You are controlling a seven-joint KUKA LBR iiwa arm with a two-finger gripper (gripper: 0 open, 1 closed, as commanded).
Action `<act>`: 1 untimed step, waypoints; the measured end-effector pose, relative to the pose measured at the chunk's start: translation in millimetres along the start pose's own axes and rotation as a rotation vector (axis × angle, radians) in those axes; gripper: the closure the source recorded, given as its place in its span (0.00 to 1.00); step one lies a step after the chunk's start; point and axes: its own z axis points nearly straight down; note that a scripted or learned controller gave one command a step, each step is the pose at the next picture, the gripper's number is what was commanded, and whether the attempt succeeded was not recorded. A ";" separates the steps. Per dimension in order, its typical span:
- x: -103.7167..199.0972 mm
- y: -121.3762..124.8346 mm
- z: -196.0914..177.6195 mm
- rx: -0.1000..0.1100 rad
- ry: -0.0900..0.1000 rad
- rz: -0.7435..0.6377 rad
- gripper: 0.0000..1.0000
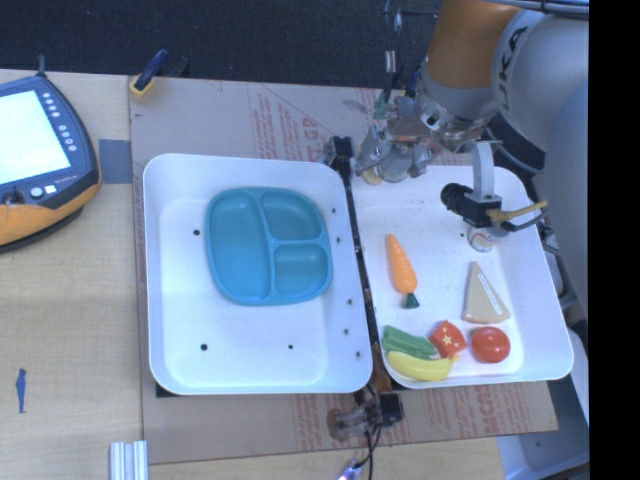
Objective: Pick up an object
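Carrot (400,263) lies in the right bin (530,368), near its middle. My gripper (398,158) hovers over that bin's far left corner; I cannot tell its grip state.

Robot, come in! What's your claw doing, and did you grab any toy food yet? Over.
Gripper above right bin's far edge, nothing seen in it. Carrot nearest, lying loose. Path clear.
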 end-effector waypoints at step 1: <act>74.8 -10.0 -25.8 -0.001 0.001 -0.001 1.00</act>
